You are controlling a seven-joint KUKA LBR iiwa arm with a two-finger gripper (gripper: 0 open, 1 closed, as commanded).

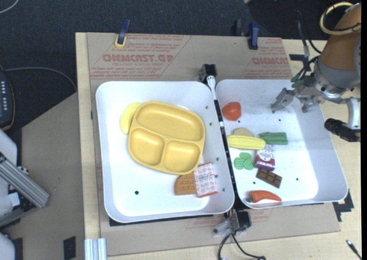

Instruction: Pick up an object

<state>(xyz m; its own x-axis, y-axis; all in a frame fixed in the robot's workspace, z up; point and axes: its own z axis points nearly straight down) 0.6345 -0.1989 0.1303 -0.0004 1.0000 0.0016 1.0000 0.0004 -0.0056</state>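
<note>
My gripper (293, 103) hangs over the far right part of the right bin (321, 161), open, with nothing between its fingers. Toy foods lie to its left and nearer the camera: a red tomato (231, 111), a corn cob (245, 142), a dark green pod (273, 137), a light green piece (245, 161), a purple packet (265, 158), a brown chocolate bar (268, 178) and a red chilli (264, 197). The tomato is the closest of them, about a hand's width to the gripper's left.
The left bin (112, 155) holds a yellow divided plate (166, 137), a yellow piece (129, 116) tucked behind it, a waffle (185, 184) and a small packet (205, 179). A black divider clip (209, 72) sits between the bins at the back.
</note>
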